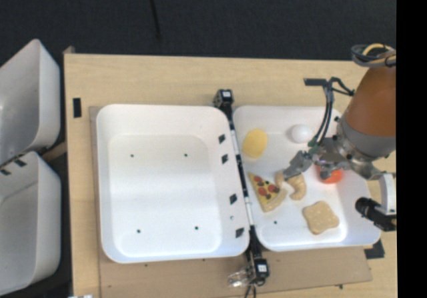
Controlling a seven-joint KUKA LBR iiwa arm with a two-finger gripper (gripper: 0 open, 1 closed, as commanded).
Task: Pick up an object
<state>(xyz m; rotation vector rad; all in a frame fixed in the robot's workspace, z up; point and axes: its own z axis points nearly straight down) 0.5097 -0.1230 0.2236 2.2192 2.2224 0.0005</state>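
Objects for the pick all sit in the right bin [267,240]: a yellow round piece [255,143] near the divider, a white egg-like piece [300,133] toward the far wall, a pizza slice [266,191], a tan curved pastry [297,187] just beside the slice, a bread slice [320,217] nearer the front, and sth orange-red [329,175], mostly hidden under the arm's wrist. Left bin [107,177] has nothing in it to grab.

Arm [373,110] reaches in from the right, tool [298,167] low over the right bin, tip right above the pastry and next to the pizza slice. Fingers: can't tell if spread or pressed together, too dark and small at this res. Nothing visibly pinched.

Progress, as a judgement: early/mid. Approach looks done, tool is down w/ the food pieces. No item lifted; every piece seems to rest on the bin floor. Left to do: close on one piece (pastry looks the likeliest target), then raise it clear.
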